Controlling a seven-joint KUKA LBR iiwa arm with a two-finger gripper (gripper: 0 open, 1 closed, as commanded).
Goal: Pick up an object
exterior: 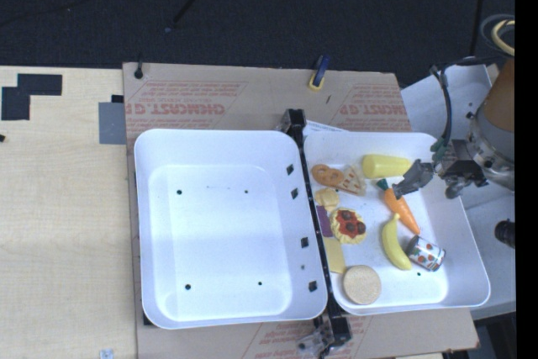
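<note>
My gripper [436,179] hangs over the right side of the right bin [467,261]. Its two dark fingers are spread apart with nothing between them, so it is open. The left fingertip [413,180] is just above the top of an orange carrot [403,212] and beside a yellow corn-like piece [385,166]. Below the carrot lie a banana [392,244] and a small printed can [425,254]. Further left in the same bin are a pizza slice [348,225], a brown pastry [329,175], a waffle wedge [354,182] and a round biscuit [362,284].
The left bin [151,206] stands against the right one, joined by a black divider [308,214]. Both rest on a cardboard sheet [218,97] on the bench. A yellow and blue clip [318,74] sits at the cardboard's back edge. Cables run by the arm at right.
</note>
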